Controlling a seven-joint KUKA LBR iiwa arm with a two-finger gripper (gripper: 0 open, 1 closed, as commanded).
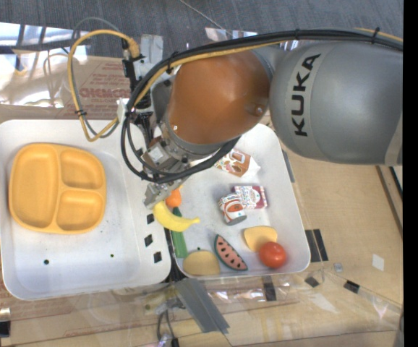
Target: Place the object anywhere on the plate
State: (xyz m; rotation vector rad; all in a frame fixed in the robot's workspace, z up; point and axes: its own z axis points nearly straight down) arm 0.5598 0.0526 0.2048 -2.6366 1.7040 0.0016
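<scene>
Plate (57, 188), yellow and divided into three compartments, lies flat in the upper left part of the left bin (71, 270), with nothing on it. Both white bins sit side by side on a pale wooden counter (353, 215); dark grey carpet (64, 2) shows beyond the far edge, and a brown sheet with red print (97, 85) lies behind the left bin. The arm (339, 100) reaches in from the right, its orange band over the far left part of the right bin (287, 194). The hand (157, 192) is low at the wall between the two bins; whether it is open or closed cannot be told, and nothing is seen gripped in it. The plate is well apart from the hand, to its left. Just beside the hand lie a small orange item (173, 198) and a banana (174, 219). Elsewhere in the right bin: a watermelon slice (231, 253), a red tomato (272, 254), and a small printed carton (242, 201).
</scene>
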